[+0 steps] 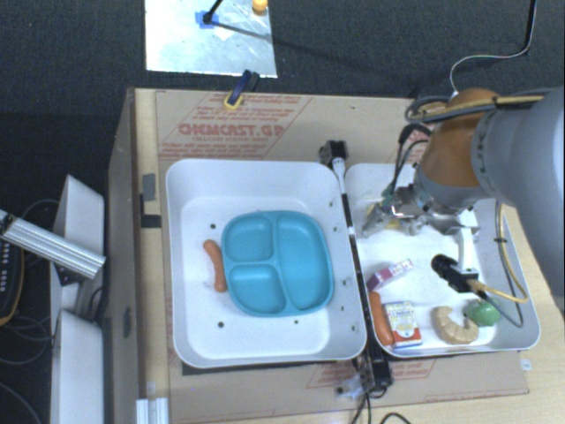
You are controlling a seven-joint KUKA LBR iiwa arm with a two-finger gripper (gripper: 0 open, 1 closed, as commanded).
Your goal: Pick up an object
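Note:
My gripper [395,214] hangs low over the upper left part of the right bin [521,329], below the orange band [452,148] of the arm. Nothing shows between its metal tips. In front of it lie a small pink and white packet [390,275], a red and yellow carton [401,319], a tan croissant-shaped piece [454,324] and a green round object [483,312]. An orange sausage [380,318] lies along that bin's left wall. The gripper sits behind the packet, apart from it.
The left bin [190,237] holds a blue divided plate [275,262] with an orange sausage [214,265] beside it on the left. A black part with a yellow cable [452,274] reaches over the right bin. A wall divides the bins [350,237].

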